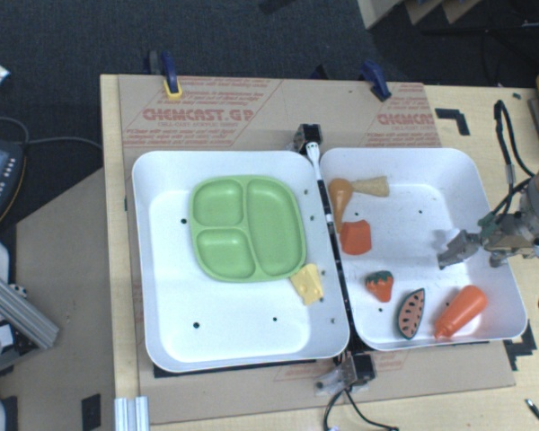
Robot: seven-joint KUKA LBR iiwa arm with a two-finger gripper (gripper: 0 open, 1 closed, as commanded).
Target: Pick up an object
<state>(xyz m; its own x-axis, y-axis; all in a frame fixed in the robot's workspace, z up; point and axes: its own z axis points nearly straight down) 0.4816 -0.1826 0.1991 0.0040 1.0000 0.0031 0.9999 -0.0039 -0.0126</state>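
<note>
The grey metal gripper (458, 248) hangs over the right side of the right white plastic bin (413, 164); I cannot tell if it is gripping anything. The orange toy carrot (460, 312) lies just near of it, beside the watermelon slice (410, 313).

Light fell evenly from above, bright and diffuse. The two white bins (153, 268) came close to overexposure, their walls nearly featureless, while the dark floor (63, 25) stayed dim and murky. Shadows were soft and short, pooled under the green divided plate (248, 228). Overall sharpness was modest, and the gripper (458, 248) looked smeared.
</note>
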